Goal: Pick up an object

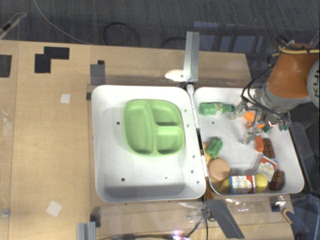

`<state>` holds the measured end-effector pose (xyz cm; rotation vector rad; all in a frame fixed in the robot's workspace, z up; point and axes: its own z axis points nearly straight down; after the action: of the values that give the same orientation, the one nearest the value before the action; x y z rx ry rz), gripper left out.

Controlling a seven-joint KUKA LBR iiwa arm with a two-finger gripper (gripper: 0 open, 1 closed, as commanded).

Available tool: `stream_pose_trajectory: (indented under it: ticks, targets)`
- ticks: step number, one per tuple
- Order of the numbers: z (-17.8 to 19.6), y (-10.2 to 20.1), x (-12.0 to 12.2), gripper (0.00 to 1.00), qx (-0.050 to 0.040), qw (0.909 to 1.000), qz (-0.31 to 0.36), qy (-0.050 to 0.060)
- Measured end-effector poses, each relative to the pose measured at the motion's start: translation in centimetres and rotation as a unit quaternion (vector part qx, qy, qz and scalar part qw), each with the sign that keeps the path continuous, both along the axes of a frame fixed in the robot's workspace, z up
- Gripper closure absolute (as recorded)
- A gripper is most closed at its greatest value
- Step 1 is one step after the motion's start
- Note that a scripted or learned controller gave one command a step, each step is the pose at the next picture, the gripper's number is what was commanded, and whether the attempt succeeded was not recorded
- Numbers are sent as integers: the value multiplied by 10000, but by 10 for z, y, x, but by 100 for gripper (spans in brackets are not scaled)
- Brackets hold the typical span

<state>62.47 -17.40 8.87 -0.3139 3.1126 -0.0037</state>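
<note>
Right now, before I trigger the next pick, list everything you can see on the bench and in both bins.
Left bin: one, white, left side of bench.
Divided tray: one, green, middle of left bin.
Right bin: one, white, beside the left one.
Bottle: one, green, lying at right bin's top.
Green item: one, by right bin's left wall.
Round item: one, tan, lower left of right bin.
Labelled bottle: one, yellow, along right bin's front wall.
Brown blocks: at least two, right bin's right side.
Arm: one, orange and grey, above right bin.
Gripper: one, over right bin.
</note>
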Motion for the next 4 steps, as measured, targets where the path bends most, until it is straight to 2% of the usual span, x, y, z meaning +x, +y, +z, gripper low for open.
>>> stream_pose_trajectory:
  ticks: [1,2,3,4]
  targets:
    - [15,1,4,100,-6,10000,9,-68]
    - [15,1,4,0,-5,10000,9,-63]
    - [0,21,3,0,0,9999,112,5]
    - [15,22,7,100,-9,9999,123,-63]
